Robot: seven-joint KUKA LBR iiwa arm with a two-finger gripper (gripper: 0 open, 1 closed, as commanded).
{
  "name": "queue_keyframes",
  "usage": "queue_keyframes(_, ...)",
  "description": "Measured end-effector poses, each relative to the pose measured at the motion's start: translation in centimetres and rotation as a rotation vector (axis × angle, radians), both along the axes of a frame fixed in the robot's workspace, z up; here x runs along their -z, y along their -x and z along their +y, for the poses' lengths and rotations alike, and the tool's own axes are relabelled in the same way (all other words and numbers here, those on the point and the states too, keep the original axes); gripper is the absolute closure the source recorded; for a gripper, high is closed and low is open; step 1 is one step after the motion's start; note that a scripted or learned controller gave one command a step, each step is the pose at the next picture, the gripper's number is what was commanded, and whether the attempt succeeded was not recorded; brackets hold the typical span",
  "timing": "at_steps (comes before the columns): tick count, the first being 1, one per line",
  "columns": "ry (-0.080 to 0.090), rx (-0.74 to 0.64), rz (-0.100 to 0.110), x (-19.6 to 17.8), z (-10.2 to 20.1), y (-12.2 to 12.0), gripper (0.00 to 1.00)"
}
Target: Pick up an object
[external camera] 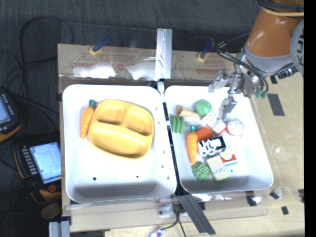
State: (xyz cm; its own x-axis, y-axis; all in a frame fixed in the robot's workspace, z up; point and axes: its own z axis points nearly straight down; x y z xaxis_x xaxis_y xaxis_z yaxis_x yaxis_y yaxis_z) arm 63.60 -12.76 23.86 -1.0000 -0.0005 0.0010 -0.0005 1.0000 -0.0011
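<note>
pincer point(226, 107) of mine hangs over the back of the right bin point(264, 157), above the toy heap; whether it is apart or together i cannot tell. nothing sits in it. targets crowd below: green ball point(203, 106), carrot point(191, 147), black-and-white block point(211, 144). the left bin point(69, 132) keeps the yellow tray point(121, 127) and another carrot point(87, 120), well apart.

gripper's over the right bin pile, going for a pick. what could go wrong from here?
1. The right bin holds a tight cluster: green ball, orange carrot, black-and-white box and small blocks touch or overlap, so the fingers may wedge or grab two things.
2. The gripper hangs near the round green ball, which could roll away when nudged.
3. A push could shove items against the bin wall, making the grasp harder.
</note>
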Motion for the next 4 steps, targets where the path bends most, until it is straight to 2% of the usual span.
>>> queue_keyframes(1, 0.002, -0.104, -0.009, 13.0, 1.0, 0.0, 0.00)
queue_keyframes(2, 0.000, 0.121, -0.018, 14.9, 1.9, 7.2, 0.00)
queue_keyframes(3, 0.006, 0.010, -0.020, 14.9, 2.9, 7.7, 0.00)
queue_keyframes(4, -0.001, 0.182, -0.034, 14.7, 1.8, 11.6, 0.00)
